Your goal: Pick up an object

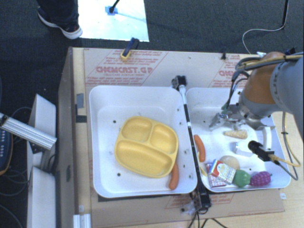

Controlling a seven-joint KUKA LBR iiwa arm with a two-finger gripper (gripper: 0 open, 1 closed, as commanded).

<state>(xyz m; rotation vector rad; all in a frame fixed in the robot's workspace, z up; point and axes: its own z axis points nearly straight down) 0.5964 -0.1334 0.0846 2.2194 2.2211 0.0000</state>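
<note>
Basically nothing picked yet — end effector (227,119) sits low in the right bin (209,99), fingers splayed open, holding nothing. Nearest candidate, a pale corn-like piece (236,134), lies just beside it — descent and closing remain.

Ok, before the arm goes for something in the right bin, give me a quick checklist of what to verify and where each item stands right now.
1. Gripper is over the right bin: ok, it sits above the bin's upper part.
2. Something held between its fingers: not ok, nothing shows there.
3. Targets available: ok, a hot dog, a corn cob, a green fruit, purple grapes and a small carton lie in that bin.
4. Nearest target free of neighbours: ok, the corn cob lies apart from the cluster at the bottom.
5. Finger opening wide enough: cannot tell.
6. Left bin's yellow tray out of the way: ok.
</note>
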